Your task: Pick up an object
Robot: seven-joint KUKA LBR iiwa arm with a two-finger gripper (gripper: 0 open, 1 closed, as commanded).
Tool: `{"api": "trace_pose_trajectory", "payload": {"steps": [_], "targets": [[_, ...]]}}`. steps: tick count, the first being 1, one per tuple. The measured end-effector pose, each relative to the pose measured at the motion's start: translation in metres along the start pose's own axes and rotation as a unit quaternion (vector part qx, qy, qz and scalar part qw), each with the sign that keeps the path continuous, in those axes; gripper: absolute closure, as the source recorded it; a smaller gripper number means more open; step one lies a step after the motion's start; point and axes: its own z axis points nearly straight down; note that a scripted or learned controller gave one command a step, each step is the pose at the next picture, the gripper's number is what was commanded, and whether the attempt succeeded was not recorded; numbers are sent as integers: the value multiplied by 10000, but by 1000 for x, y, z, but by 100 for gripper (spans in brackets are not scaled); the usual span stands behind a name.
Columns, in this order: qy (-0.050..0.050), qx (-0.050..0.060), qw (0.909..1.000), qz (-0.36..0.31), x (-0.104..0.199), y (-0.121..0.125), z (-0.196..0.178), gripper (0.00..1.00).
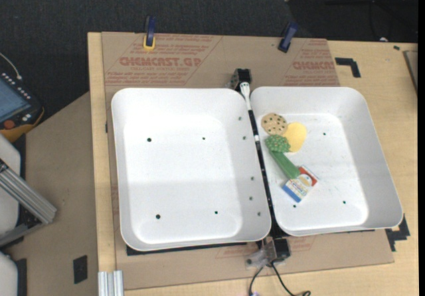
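Bench surveyed left to right.

Far left edge: a device with a blue screen (9, 99) sits off the bench, and a length of metal rail (26, 190) lies at a slant below it.

Bench top: a brown board (199, 56) with red lettering underlies both bins. Two blue clamps grip its far edge, one (150, 33) above the left bin, the other (288, 36) above the right bin.

Left bin (179, 175): white and shallow, with four small dark dots on its floor.

Seam between bins: the two rims touch along their length. A black fitting (242, 78) stands at the far end of the seam; a second one (275, 249), with a cable trailing off, stands at the near end.

Right bin (348, 148): white, holding all the objects, which are bunched in its left half close to the seam. A round speckled cookie (273, 123) lies farthest from the camera. Just right of it and touching or nearly so is a yellow ball-like item (297, 134). A green piece (282, 155) with a bushy head and a long stem starts beneath the cookie and runs down and rightward. Its lower end meets a small blue, white and red packet (300, 185), which lies tilted. The right half of this bin's floor shows faint speckling.

Pincer: state cannot be told from this view
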Motion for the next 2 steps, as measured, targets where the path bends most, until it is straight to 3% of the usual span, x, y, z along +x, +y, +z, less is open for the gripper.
{"api": "trace_pose_trajectory", "payload": {"steps": [1, 2], "targets": [[70, 160, 9998, 20, 3, -3, 161, 100], [58, 125, 9999, 22, 3, -21, 200, 100]]}}
